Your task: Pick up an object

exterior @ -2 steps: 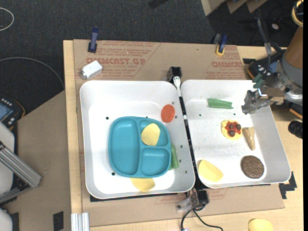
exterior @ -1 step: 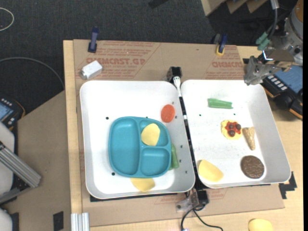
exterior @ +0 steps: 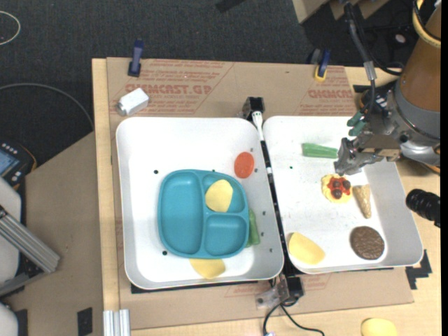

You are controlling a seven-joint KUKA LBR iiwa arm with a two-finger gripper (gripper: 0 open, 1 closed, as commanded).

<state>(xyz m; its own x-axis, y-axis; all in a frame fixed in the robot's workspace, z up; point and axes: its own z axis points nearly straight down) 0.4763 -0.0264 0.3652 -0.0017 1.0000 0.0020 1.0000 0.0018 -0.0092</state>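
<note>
A: Camera view is looking down on a cardboard-brown bench [exterior: 210,82] sitting on dark carpet [exterior: 70,19], red print showing along its top edge. Two clamps are gripping that edge, a blue one [exterior: 136,57] upper left and a blue-yellow one [exterior: 322,64] upper centre. White tag [exterior: 133,101] lying near the blue clamp.

B: Bins?

A: Left bin [exterior: 133,187] is holding a teal divided plate [exterior: 203,213] with a yellow piece [exterior: 219,196] lying in its upper right compartment. An orange-red round piece [exterior: 244,164] is sitting just above the plate, another yellow piece [exterior: 208,267] below it, and a green sliver [exterior: 253,228] is showing at the plate's right edge.

B: Right bin [exterior: 287,145]?

A: Green stick [exterior: 319,150] at top, yellow-and-red item [exterior: 337,187] in the middle, tan cone [exterior: 362,200] just beside it, brown disc [exterior: 367,242] lower right, yellow wedge [exterior: 306,248] lower left.

B: Gripper [exterior: 344,165]?

A: Hanging over the right bin, just above the yellow-and-red item. Nothing is showing between the fingers; cannot tell if they're released or clenched.
</note>
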